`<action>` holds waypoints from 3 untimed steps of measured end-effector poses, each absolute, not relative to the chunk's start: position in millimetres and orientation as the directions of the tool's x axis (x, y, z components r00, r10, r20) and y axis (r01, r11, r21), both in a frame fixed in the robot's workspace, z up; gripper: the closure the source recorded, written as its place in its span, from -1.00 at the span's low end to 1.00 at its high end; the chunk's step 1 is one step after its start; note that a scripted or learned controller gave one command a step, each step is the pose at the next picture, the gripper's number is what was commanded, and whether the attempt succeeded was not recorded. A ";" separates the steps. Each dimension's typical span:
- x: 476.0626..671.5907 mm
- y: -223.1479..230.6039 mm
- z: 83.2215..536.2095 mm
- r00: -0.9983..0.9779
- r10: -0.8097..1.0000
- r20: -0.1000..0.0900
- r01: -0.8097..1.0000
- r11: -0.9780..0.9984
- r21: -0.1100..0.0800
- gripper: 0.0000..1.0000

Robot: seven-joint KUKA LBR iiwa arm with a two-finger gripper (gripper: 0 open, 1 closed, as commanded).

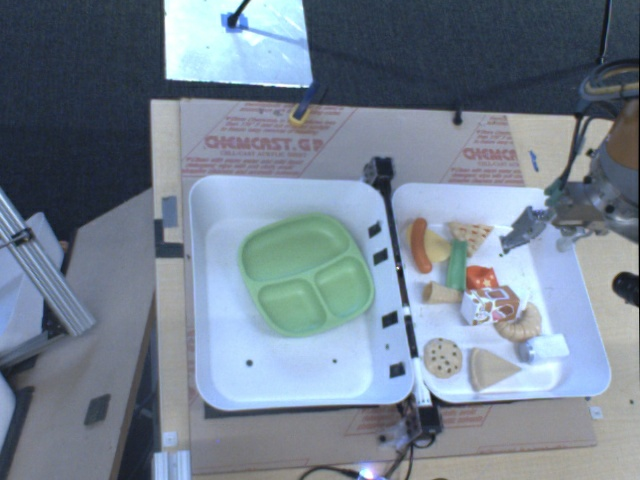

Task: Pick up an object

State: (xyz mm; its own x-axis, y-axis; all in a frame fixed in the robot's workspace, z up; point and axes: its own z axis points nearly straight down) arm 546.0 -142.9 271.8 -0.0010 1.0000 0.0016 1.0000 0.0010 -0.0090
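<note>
Gripper (522, 234): above the right bin's (585, 313) upper part — whether open or closed, I can't tell.
Pizza slice (471, 235): just left of it.
Nearby: hot dog (420, 245), carton (487, 306), croissant (521, 324) — crowded together.
Left bin (215, 268): green tray (305, 273).

camera view: fixed overhead | slanted down | both bins (290, 193) framed | arm (612, 158) enters right
</note>
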 end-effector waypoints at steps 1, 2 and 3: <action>547.9 -142.6 277.4 -0.004 1.000 0.000 1.000 0.004 0.001 -1.00; 553.5 -138.1 233.6 -0.002 1.000 0.000 1.000 0.002 -0.001 -1.00; 552.9 -137.4 192.0 -0.001 1.000 0.000 1.000 0.001 -0.001 -1.00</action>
State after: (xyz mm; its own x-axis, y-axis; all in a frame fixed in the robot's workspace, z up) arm 552.9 -137.4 192.0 -0.0009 1.0000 0.0005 1.0000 0.0009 -0.0012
